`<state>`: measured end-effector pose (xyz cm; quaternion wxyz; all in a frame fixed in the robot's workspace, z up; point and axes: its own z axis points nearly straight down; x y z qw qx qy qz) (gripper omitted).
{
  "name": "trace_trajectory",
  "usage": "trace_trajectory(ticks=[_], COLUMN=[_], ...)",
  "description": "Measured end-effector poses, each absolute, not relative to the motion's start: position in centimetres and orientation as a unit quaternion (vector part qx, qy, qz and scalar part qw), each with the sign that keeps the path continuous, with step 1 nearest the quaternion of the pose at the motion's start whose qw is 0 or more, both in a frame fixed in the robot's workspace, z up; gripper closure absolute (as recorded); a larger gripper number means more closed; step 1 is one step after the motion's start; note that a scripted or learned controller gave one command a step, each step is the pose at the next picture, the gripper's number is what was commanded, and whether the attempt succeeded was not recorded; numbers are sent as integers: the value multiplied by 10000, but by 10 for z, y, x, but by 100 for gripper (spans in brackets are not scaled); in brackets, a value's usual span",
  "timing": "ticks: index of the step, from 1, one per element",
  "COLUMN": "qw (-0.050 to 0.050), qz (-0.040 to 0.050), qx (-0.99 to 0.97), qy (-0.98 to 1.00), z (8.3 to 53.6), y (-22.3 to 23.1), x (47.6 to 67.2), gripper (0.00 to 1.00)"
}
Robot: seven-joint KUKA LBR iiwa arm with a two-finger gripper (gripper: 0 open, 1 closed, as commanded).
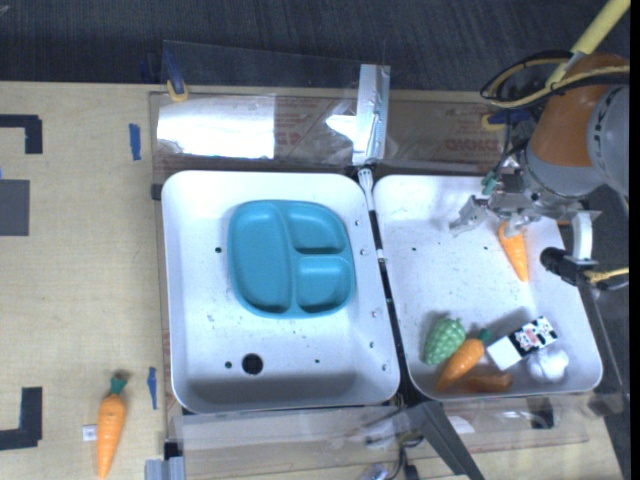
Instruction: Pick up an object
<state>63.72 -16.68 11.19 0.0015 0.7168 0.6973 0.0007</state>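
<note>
End effector (503, 211) over the right bin (420, 268), fingers' state unclear, just beside an orange toy carrot (515, 251).

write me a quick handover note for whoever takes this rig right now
Pincer: low over the upper part of the right bin; whether it is open or shut cannot be told, and no hold is confirmed.
An orange carrot lies right beside it, at the bin's right side.
The rest of the pile sits at the right bin's near edge: green toy, second carrot, black-and-white toy.
Left bin: blue divided tray. Another carrot lies on the bench outside.
Done: nothing visibly lifted. Left: grasp and lift one object.
</note>
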Motion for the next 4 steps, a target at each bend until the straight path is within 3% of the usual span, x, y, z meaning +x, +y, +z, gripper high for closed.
trace_trajectory(ticks=[1,2,3,4], qw=[7,54,37,10], qz=[123,63,60,8], qx=[7061,6481,6634,5520], qy=[7080,7615,7483,8339], z=[103,95,119,86], y=[-188,-166,-217,-146], x=[625,639,621,636], gripper=[0,0,0,0])
